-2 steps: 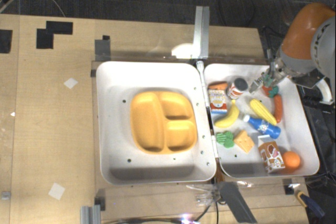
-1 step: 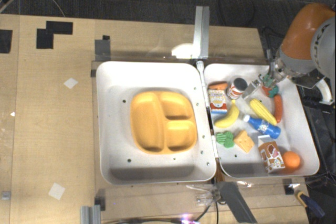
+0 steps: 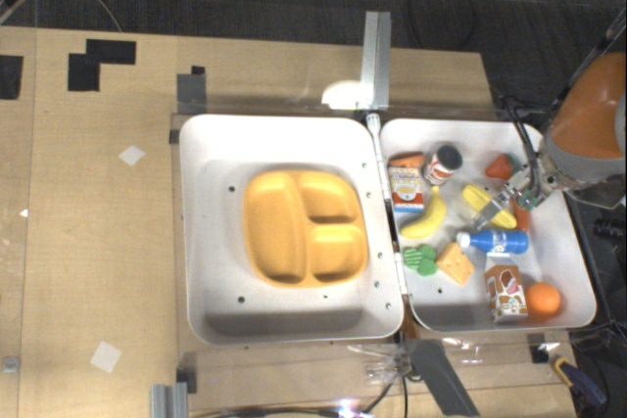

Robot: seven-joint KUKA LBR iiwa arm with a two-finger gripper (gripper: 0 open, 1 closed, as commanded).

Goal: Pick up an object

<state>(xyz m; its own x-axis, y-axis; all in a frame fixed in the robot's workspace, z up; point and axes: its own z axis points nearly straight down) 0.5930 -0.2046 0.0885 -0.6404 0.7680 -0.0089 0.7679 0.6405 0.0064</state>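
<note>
Grey tool (image 3: pixel 511 199) is lowered into the right bin (image 3: pixel 578 259) (beside a yellow corn toy (image 3: pixel 480 201)); whether it is clenched or released cannot be told.

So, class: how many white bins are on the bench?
2. The left bin holds a yellow divided tray. The right bin, touching it along the middle, holds the small toy foods, some of which the arm may hide.

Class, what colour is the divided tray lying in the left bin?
Yellow-orange; the tray shows clearly in the camera view, inside the left bin.
</note>
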